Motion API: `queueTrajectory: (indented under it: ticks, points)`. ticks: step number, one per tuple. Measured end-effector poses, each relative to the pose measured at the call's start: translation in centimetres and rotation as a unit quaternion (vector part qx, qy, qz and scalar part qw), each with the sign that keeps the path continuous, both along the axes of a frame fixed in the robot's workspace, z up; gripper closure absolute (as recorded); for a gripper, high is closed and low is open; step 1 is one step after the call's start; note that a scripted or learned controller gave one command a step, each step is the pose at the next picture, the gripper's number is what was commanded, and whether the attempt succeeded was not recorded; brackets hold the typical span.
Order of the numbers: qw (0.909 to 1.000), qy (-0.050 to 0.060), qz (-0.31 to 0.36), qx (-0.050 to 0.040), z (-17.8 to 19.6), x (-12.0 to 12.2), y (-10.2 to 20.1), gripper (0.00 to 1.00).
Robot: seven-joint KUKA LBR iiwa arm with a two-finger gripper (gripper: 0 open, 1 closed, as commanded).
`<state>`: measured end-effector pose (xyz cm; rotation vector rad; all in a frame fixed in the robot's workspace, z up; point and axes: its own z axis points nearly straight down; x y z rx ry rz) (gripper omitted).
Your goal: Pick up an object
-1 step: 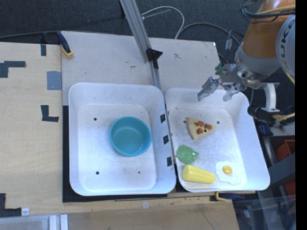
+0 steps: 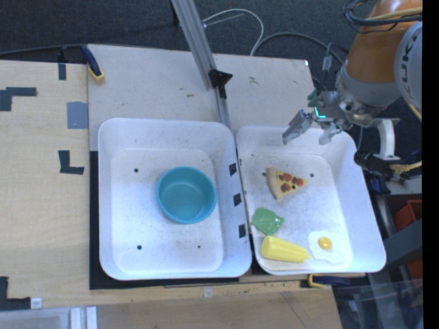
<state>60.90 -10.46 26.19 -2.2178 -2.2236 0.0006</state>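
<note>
The gripper [image 2: 310, 133], fingers seemingly apart and holding nothing, hangs over the right bin's [image 2: 357, 184] far edge, above the pizza slice [image 2: 286, 181].

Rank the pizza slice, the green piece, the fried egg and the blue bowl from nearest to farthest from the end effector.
From the end effector:
1. Pizza slice, upper right bin.
2. Green piece, right bin's left side.
3. Fried egg, lower right corner.
4. Blue bowl, left bin.

Gripper [image 2: 310, 131] open, empty, over right bin [image 2: 357, 184] at 12 o'clock edge. Pizza slice [image 2: 286, 181] mid-bin. Blue bowl [image 2: 186, 195] centred in left bin [image 2: 116, 184].
</note>
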Motion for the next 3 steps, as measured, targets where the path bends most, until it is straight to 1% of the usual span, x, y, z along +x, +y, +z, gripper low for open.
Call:
queueTrajectory:
  ticks: [1, 2, 3]
  points:
    - [1.0000, 0.002, -0.001, -0.0007, -4.4, -0.5, 0.0, 0.00]
    - [1.0000, 0.003, -0.001, -0.0003, -9.2, -1.0, 0.8, 0.00]
    - [1.0000, 0.004, -0.001, -0.0004, -14.9, -0.3, 0.5, 0.00]
